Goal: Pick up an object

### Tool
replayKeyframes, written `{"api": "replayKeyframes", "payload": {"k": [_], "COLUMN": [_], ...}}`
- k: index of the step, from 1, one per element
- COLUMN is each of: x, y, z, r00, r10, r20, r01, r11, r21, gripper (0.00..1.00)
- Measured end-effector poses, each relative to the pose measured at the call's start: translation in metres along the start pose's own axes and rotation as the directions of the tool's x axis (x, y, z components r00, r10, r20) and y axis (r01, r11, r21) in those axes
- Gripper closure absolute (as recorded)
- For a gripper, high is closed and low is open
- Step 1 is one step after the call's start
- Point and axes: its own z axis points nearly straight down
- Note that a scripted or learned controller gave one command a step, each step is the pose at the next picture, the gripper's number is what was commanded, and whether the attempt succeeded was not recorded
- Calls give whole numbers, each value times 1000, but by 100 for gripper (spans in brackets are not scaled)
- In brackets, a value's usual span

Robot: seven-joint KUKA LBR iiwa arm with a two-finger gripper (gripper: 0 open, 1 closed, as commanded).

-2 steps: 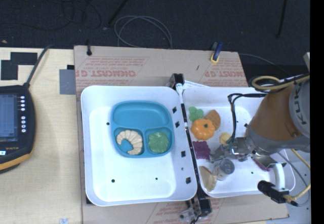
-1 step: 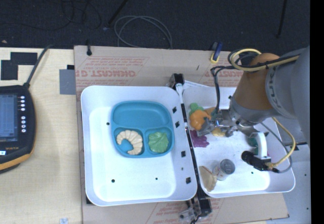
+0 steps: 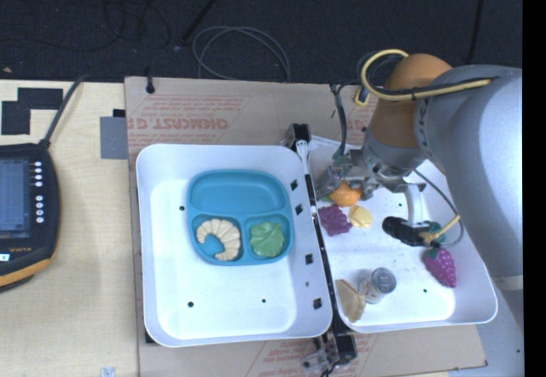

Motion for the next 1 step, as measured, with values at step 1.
{"api": "replayKeyframes", "payload": {"k": [1], "x": [-1], "y": [-3], "z": [-10], "r00": [1000], "r10": [0], "r20": [0], "r01": [0], "r11": [1000], "r21": [6], "gripper": [100]}}
